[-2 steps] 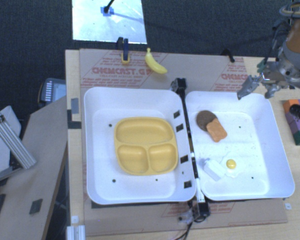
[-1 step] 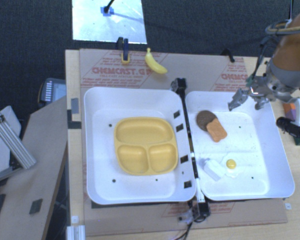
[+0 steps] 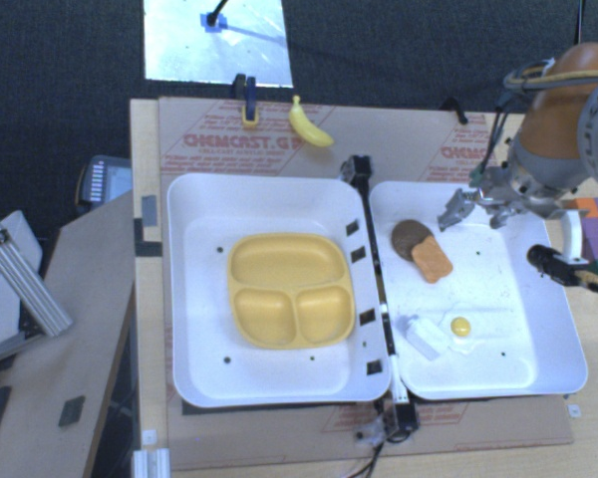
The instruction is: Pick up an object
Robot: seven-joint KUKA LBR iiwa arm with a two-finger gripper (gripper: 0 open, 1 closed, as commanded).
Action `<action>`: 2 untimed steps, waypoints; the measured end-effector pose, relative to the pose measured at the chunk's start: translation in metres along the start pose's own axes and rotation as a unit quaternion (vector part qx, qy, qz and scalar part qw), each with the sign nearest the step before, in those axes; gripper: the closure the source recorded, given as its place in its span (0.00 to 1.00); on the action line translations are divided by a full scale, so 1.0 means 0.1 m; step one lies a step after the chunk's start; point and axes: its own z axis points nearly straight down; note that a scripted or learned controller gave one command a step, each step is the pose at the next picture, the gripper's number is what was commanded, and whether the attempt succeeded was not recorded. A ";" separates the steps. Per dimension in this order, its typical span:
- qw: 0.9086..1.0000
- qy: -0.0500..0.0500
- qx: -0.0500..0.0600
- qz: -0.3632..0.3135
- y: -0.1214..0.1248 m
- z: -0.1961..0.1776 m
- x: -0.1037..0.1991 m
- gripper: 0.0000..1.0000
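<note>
A cardboard-covered tabletop against dark cloth carries the right bin, above whose far edge the gripper hovers, jaws apart and empty

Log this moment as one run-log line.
phase: approach | gripper: above right bin, nothing held | nearest: brown disc, orange piece | also in bin: yellow ball | left bin: yellow tray

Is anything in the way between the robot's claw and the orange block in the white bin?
Nothing visible is. The gripper hangs over the right bin, up and to the right of the orange block. Bare bin floor lies between them. The brown disc touches the block's upper left side, away from that path.
</note>
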 end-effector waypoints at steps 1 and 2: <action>1.000 0.000 0.000 -0.001 0.05 0.42 0.03 0.00; 1.000 -0.001 -0.002 -0.001 0.06 0.29 0.02 1.00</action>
